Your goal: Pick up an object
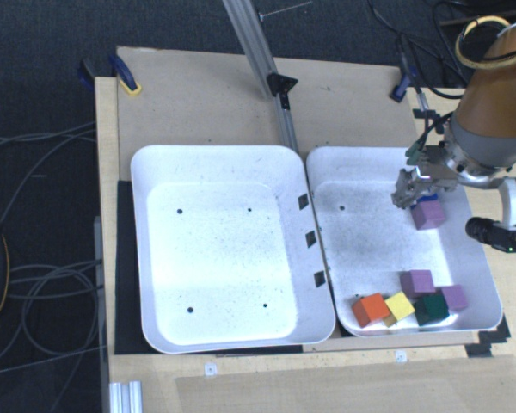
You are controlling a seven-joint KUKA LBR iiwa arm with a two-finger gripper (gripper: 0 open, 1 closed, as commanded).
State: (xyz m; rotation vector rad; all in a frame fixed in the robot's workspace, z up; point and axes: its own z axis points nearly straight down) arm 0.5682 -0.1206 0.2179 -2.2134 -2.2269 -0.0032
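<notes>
Purple block: we see a purple block in the upper right part of the right bin, just below the gripper and touching or nearly touching its fingertips.
Gripper: the gripper hangs over the right bin's far right side; we cannot tell whether the block sits between its fingers or only beside them.
Arm: the grey arm with its orange band reaches in from the right, above the bin's far corner.
Step in hand: we judge this to be the grasp itself, or the instant just around it, with the purple block as the likely target.
Next move: it calls for a firm closing on the block and a straight lift, if the grip is true.
Cluster: an orange block, a yellow block, a green block and two more purple blocks huddle at the right bin's near edge, well apart from the gripper.
Edges: the block lies near the bin's right wall, so sideways room is tight there.
Open room: the middle of the right bin is bare, and the left bin lies beyond the divider.
</notes>
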